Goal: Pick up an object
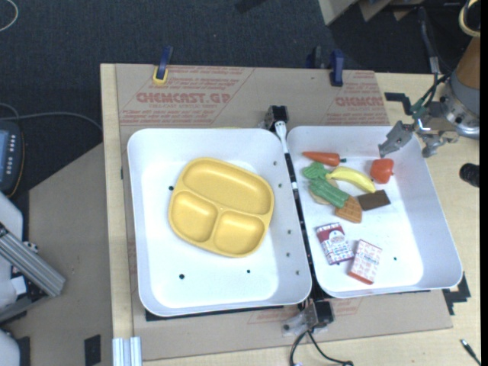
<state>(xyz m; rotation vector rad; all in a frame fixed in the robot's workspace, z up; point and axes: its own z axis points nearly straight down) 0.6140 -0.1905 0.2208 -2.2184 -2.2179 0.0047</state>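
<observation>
Nearest the lens, two red-and-white packets [349,252] lie flat in the right bin [435,227], well below the gripper [412,137]. The gripper hangs at that bin's far right rim, fingers spread, nothing between them. Red tomato [383,169] sits just below-left of it, banana [351,178] and carrot [322,158] further left; nothing picked yet, whole grasp remains.

A divided tray [221,207] lay in the left bin [145,227]. In the right bin [431,235], a carrot [322,158] sat at eleven o'clock, a banana [351,178] centrally, two packets [349,253] at six, and the gripper [412,137] at one.
</observation>
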